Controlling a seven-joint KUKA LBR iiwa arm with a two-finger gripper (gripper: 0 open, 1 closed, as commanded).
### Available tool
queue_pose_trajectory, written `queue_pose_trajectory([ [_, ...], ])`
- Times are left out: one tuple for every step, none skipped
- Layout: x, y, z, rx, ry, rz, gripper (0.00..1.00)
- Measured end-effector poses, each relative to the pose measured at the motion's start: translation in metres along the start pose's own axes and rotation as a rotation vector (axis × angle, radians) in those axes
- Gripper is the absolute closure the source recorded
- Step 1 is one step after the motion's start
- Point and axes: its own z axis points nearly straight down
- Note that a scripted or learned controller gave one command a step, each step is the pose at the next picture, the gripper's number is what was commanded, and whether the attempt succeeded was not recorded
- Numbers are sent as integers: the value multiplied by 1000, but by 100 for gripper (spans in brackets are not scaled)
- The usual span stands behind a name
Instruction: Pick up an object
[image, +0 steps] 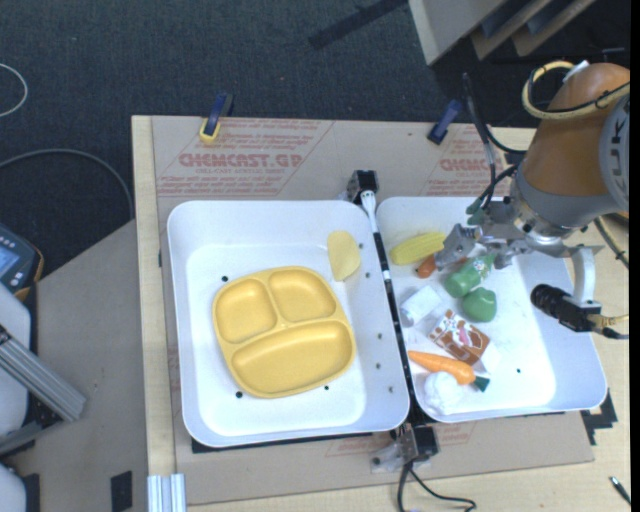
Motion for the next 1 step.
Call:
queue_pose_trajectory([
  [61,24,7,-4,0,-7,0],
])
